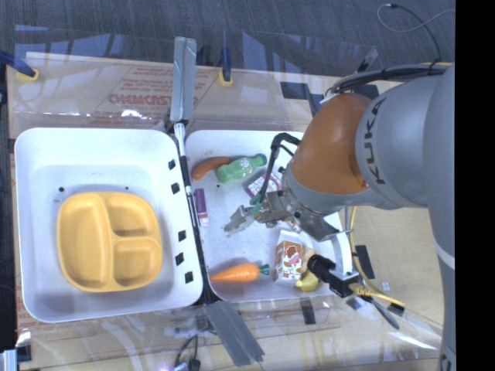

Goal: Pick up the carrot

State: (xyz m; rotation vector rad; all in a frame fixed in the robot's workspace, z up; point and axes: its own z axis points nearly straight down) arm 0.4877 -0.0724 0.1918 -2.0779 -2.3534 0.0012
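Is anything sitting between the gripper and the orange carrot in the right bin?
Nothing visible does. The gripper hangs above bare white bin floor, and the orange carrot lies just beyond it near the bin's front edge.

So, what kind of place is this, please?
Probably a robot lab test bench, not a kitchen: a KUKA arm reaches over two white bins, which hold toy food such as a carrot and a yellow tray.

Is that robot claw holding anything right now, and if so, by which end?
Nothing is held. The gripper hangs with nothing between its fingers above the right bin; the carrot lies apart by the near wall.
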